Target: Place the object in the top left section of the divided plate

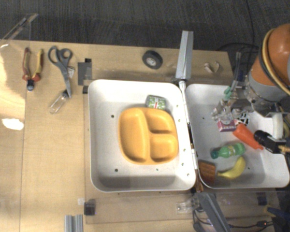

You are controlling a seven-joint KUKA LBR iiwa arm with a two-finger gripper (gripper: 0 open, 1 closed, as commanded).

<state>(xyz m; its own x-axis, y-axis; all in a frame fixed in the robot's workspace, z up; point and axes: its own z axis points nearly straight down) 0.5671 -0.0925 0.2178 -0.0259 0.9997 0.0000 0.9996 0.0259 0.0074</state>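
Jaws can't be read: gripper (230, 111) hangs over the right bin (203, 129) amid glare and cabling, just above a small pink-white item (226, 125). Which object is meant is unclear (carrot (246, 136), green bottle (228, 151), banana (234, 169) lie nearby). Best approach: centre over one item, grip square, then carry to the yellow divided plate (148, 134) in the left bin (104, 129). Arm's cut off at the frame edge.

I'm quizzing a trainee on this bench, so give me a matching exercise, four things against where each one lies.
Things:
1. divided plate
2. banana
3. scissors
4. tape roll

Places:
A. on the bench, left of the bins
B. right bin, near its front edge
C. on the bench, behind the left bin
D. middle of the left bin

Pairs: 1-D, 2-B, 3-A, 4-C
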